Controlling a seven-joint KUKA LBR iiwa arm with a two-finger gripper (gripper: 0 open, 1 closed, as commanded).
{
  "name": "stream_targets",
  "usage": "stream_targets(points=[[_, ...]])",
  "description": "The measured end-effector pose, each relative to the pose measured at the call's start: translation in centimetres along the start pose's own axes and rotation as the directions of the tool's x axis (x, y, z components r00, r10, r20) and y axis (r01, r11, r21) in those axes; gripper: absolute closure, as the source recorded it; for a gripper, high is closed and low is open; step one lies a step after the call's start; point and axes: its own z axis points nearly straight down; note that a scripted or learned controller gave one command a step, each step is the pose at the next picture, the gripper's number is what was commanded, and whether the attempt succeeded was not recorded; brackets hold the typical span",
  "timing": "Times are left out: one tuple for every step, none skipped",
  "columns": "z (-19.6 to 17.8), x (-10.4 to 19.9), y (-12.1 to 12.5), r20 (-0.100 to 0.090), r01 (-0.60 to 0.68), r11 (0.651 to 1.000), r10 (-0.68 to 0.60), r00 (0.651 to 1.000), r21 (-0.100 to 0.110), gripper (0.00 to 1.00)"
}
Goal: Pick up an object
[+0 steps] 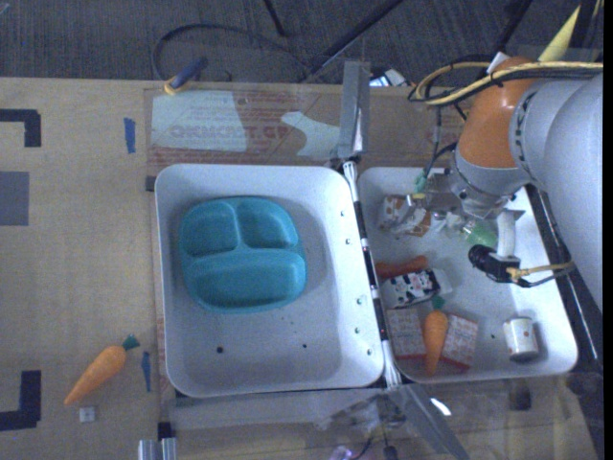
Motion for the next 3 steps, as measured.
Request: stream_targets(points=[[-1.0,0.2,0.0,0.000,0.001,1.000,-0.001,1.000,-0.001,1.00],[-7.2,-3.0,0.9,-0.006,-0.267,0.964,0.267,0.964,-0.016,1.00],[-0.7,-6.9,-0.5,-0.007,-0.282,0.959,0.282,0.959,-0.016,1.00]])
